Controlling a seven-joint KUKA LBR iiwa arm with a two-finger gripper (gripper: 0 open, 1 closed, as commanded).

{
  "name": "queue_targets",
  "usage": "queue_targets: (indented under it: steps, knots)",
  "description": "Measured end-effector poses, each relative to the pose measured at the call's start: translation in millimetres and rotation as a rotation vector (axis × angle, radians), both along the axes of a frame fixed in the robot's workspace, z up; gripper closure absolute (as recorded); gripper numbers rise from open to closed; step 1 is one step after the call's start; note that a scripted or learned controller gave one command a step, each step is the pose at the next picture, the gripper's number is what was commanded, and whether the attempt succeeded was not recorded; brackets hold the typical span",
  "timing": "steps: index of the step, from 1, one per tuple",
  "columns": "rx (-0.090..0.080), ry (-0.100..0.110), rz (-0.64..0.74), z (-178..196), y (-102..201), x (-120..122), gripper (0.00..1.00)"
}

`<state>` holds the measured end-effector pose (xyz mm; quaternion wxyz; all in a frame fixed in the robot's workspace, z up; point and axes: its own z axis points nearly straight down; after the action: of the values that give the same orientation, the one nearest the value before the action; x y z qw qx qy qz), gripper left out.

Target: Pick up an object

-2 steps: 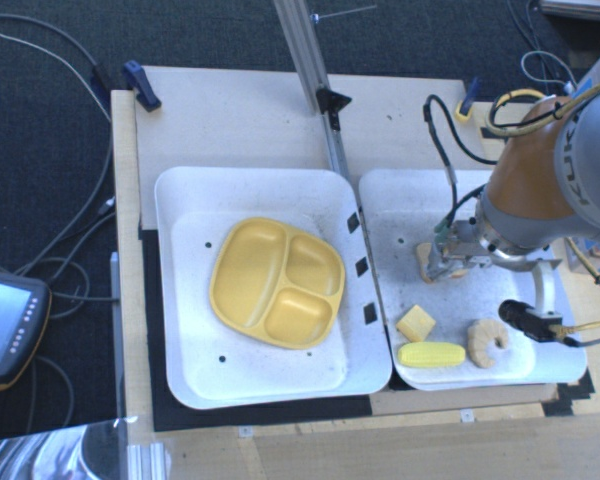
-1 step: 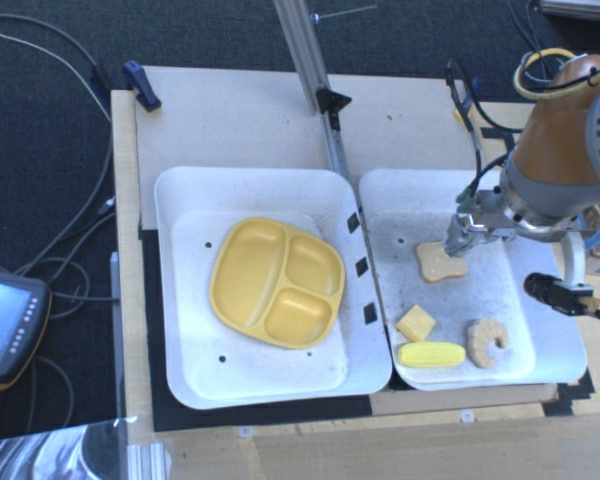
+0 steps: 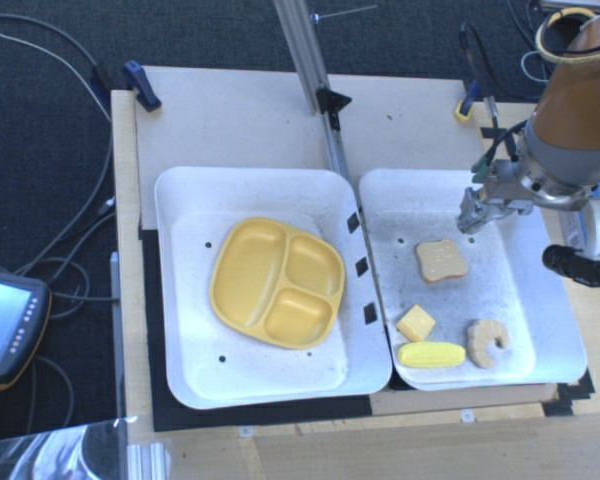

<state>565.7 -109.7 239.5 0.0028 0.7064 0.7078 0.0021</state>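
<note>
The right bin [image 3: 540,298] holds a tan slice of toy bread [image 3: 441,261] near its middle. Along its near edge lie a yellow cheese cube [image 3: 416,323], a yellow corn cob [image 3: 431,355] and a beige bitten doughnut shape [image 3: 487,342]. My gripper [image 3: 472,217] hangs over the bin's far right part, a short way up and right of the bread. Nothing shows between its fingers, and their gap is too small to read.
The left bin [image 3: 180,298] bears a yellow divided plate [image 3: 277,282]. A metal pole [image 3: 305,38] slants up from the divider between the bins. Blue clamps [image 3: 140,84] sit on the bench's far corners. Cables and a screen [image 3: 5,328] lie to the left.
</note>
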Motion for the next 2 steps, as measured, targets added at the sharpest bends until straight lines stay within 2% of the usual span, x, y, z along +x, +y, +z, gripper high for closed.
queue_targets:
  steps: [1,2]
  knots:
    - [0.001,0.004,0.000,12,0,1,1.00]
    - [0.003,0.010,0.004,-1,56,8,1.00]
